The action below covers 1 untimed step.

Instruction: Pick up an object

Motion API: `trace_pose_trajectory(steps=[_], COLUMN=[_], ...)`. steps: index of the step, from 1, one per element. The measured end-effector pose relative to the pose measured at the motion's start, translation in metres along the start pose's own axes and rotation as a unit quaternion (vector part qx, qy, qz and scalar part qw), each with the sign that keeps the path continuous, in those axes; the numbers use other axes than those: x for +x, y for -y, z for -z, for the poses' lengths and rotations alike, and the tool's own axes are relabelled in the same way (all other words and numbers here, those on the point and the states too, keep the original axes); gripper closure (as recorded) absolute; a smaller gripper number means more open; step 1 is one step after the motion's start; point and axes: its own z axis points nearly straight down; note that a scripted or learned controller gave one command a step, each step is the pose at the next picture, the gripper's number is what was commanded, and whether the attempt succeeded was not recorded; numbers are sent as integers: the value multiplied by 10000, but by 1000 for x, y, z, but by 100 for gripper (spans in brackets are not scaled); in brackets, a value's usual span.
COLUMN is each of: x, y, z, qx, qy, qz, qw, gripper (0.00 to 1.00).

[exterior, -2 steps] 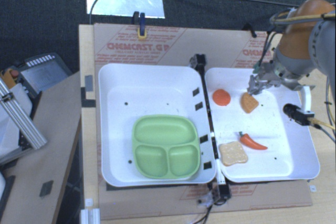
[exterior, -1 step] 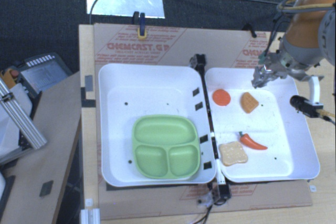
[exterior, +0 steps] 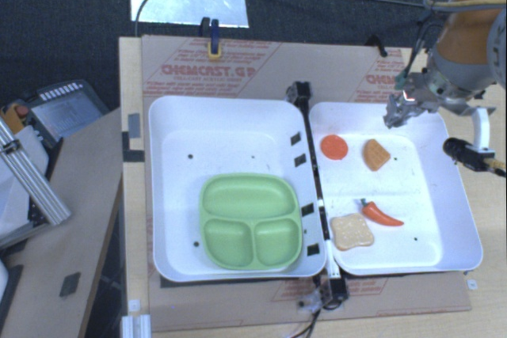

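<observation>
The right bin point(exterior: 444, 249) holds a flat red-orange disc point(exterior: 334, 147), a tan wedge-shaped piece point(exterior: 376, 154), a red chili pepper with a green stem point(exterior: 382, 214) and a pale slice of toast point(exterior: 352, 231). My gripper point(exterior: 396, 115) hangs over the bin's far edge, up and to the right of the tan wedge and apart from it. Nothing shows between its fingers.
In the left bin point(exterior: 182, 131) lies a green three-compartment plate point(exterior: 250, 221) toward the front. A black divider strip point(exterior: 309, 170) runs between the two bins. The grey and orange arm point(exterior: 471, 36) reaches in from the upper right.
</observation>
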Motion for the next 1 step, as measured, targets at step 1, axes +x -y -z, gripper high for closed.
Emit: trace_pose_trajectory(steps=[1], x=[51], y=[-1], z=[11], qx=[4], qy=[-9], qz=[18], qw=[10000], gripper=[100])
